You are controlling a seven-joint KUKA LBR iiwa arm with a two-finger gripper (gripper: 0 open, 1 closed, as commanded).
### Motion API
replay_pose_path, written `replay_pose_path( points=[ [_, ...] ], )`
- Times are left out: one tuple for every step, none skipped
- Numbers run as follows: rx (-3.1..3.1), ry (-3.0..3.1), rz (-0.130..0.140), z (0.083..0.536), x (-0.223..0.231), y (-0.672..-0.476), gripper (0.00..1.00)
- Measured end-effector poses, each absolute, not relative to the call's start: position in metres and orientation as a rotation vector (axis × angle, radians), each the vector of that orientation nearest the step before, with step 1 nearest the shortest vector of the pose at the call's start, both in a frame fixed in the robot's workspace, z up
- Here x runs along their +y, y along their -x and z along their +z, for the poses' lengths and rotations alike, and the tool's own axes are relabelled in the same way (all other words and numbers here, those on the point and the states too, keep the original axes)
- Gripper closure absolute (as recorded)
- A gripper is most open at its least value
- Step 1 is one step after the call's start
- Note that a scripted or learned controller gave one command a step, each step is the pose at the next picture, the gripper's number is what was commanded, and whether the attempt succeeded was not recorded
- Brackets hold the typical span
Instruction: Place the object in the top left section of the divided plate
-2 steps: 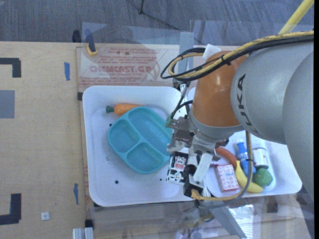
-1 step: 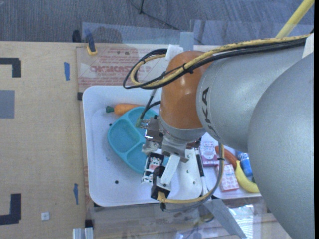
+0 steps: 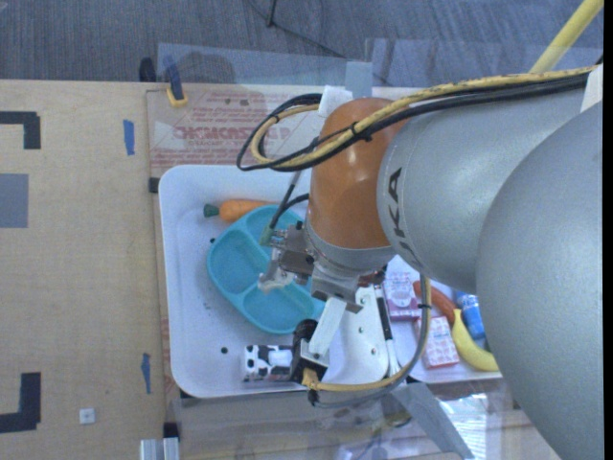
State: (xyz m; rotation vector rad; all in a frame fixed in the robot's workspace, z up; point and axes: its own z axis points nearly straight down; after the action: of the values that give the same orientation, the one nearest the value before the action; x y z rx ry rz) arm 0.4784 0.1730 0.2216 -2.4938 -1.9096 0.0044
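The gripper (image 3: 278,278) hovers over the blue divided plate (image 3: 235,262); finger state I cannot tell; the carrot (image 3: 244,208) lies beyond the plate's upper rim.

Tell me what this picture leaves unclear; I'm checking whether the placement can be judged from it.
- Pincer: its tips sit under the arm's wrist, camera view.
- Divided plate: right part covered by the arm.
- Carrot: right end behind the wrist.
- Banana and packets: partly hidden by the arm.
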Motion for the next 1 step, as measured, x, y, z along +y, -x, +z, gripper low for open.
replay_pose_path(
  points=[
    [-2.182, 2.261, 0.003, 0.3115, 0.1551, -0.4944, 0.00]
  ],
)
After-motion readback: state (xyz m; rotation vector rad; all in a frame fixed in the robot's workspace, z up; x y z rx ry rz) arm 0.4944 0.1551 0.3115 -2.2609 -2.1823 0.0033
